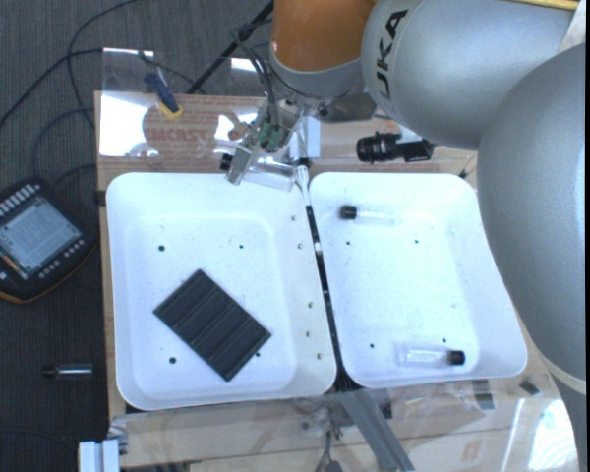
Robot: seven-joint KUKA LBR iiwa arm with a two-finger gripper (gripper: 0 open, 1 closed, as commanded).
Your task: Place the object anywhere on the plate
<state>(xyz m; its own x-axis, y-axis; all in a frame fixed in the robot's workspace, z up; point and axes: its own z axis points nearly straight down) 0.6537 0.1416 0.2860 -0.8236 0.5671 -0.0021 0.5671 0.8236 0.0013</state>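
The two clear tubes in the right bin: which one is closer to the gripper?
The upper tube, near the right bin's far edge; the gripper is beyond that edge. The other tube lies near the front edge.

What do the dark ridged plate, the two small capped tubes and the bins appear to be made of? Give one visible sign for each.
Dark ridged plate: probably matte black plastic or rubber; parallel grooves, no shine.
Capped tubes: clear plastic or glass, hard to tell which; the bin shows through them, and the caps are black.
Left bin and right bin: likely moulded white plastic; smooth rounded rims, soft sheen.
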